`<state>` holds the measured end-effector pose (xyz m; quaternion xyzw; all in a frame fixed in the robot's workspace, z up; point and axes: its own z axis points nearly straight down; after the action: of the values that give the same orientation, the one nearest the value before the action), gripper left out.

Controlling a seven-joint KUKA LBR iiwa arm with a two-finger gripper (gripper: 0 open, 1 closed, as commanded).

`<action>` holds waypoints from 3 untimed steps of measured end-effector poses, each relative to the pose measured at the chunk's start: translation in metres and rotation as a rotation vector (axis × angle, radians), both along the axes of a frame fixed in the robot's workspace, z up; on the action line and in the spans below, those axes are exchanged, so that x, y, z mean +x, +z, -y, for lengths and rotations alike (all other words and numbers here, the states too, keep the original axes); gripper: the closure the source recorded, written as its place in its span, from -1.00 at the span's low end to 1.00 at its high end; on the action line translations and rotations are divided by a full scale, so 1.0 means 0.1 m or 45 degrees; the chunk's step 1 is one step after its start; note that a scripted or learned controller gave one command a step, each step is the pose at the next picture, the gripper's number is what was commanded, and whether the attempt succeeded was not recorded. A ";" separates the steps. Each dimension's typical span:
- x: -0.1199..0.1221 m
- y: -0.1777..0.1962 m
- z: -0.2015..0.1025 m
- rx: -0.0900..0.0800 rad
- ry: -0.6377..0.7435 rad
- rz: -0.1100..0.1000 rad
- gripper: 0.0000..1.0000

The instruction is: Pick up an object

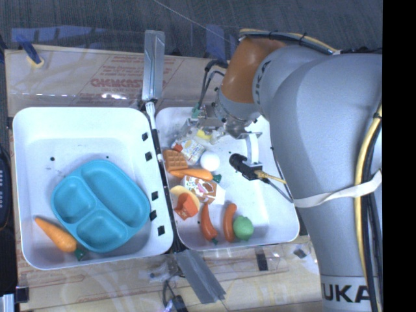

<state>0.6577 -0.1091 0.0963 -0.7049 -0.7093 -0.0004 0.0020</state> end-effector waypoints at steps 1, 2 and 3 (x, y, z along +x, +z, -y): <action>-0.07 -0.02 0.15 0.001 0.613 -0.034 -1.00; -0.69 -0.04 -0.06 -0.002 0.791 0.002 -1.00; -1.81 0.03 -0.03 -0.004 0.917 0.006 -1.00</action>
<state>0.4768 -0.1064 0.0991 -0.4099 -0.9121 -0.0001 -0.0007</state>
